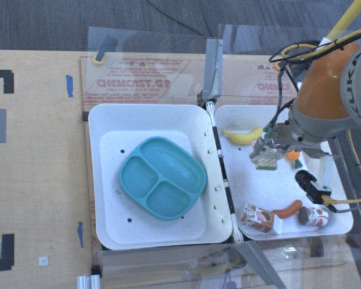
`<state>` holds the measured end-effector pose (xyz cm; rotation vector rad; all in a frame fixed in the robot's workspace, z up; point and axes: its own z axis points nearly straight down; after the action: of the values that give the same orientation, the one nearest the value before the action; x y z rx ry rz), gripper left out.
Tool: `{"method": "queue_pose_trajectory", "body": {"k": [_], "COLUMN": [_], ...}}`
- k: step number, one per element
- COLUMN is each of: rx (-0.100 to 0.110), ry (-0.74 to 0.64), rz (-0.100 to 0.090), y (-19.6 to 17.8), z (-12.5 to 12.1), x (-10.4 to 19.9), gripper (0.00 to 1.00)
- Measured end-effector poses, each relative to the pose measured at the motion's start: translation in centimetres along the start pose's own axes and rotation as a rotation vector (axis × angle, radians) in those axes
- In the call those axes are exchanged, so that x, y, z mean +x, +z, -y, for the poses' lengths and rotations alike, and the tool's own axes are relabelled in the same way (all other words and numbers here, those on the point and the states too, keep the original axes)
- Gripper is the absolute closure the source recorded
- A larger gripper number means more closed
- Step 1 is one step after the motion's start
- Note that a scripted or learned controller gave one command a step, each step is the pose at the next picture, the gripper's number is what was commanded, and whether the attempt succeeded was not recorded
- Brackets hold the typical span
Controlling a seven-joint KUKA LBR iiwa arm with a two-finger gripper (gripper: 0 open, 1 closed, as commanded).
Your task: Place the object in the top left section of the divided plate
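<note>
A teal divided plate (162,176) with three sections lies in the left bin (102,161), tilted a little, and nothing lies on it. My gripper (266,151) hangs low over the upper left part of the right bin (343,221). Right beneath its tip sits a small pale speckled object (266,163). I cannot make out whether that object is between the jaws or merely lying under them. A yellow banana (242,136) lies just to the gripper's upper left.
Beside the wrist in the right bin is a small orange piece (294,156). Along its front edge lie a red-orange sausage (287,209), a brown and white packet (259,218) and a small can (314,217). A raised divider (219,173) separates the two bins.
</note>
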<state>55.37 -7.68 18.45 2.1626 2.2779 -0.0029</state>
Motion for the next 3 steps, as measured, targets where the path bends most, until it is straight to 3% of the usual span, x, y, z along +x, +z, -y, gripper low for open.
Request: {"method": "queue_pose_trajectory", "body": {"k": [1, 2, 3], "rx": [0.003, -0.003, 0.001], "ry": [-0.133, -0.178, -0.224], "rz": [-0.003, 0.000, -0.002], "y": [0.0, 0.0, -0.1], "z": [1.1, -5.0, 0.4], "x": [7.8, 7.8, 12.1], "gripper": [1.00, 1.00, 1.00]}}
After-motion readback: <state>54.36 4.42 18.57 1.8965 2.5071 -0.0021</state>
